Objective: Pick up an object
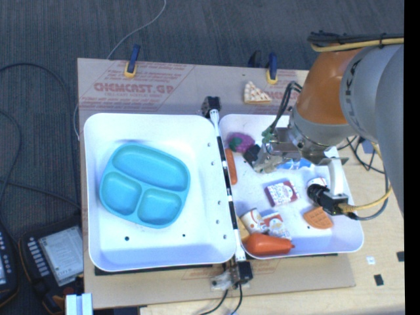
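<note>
Grey arm [384, 90]; orange wrist band [326, 90]; metallic claw [262, 161]

you have two bins side by side: the left bin [98, 241] holds a divided tray [144, 184] near its middle. in the right bin [348, 238], the gripper [261, 159] hangs at the back left, a packet [281, 192] lies just in front of it, and a carrot [267, 244] rests at the front edge.

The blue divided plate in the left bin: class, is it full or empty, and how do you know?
Empty. The blue divided plate lies flat in the left bin, and all three of its compartments show only bare blue surface.
</note>
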Controlling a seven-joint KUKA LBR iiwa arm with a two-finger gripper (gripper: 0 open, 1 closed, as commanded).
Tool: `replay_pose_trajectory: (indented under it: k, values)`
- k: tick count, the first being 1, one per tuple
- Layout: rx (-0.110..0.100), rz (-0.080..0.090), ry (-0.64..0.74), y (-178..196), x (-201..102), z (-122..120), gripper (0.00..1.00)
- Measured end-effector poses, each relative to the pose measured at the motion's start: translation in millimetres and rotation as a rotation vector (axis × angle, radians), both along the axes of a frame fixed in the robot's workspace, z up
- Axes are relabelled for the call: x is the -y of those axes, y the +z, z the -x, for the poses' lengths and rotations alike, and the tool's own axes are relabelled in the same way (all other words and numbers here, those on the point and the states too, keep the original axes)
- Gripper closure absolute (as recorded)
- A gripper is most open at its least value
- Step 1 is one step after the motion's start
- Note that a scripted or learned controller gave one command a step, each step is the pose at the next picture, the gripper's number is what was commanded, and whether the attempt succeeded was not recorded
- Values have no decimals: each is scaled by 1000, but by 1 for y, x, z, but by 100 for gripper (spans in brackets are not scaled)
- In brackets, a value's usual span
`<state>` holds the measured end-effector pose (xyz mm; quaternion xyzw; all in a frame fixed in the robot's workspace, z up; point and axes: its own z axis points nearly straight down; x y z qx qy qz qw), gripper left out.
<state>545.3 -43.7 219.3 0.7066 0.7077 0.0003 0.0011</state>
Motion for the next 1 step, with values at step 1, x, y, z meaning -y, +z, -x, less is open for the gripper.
replay_pose_trajectory:
  k: [1]
  values:
    - [-1, 2, -2, 17, 60, -56, 100]
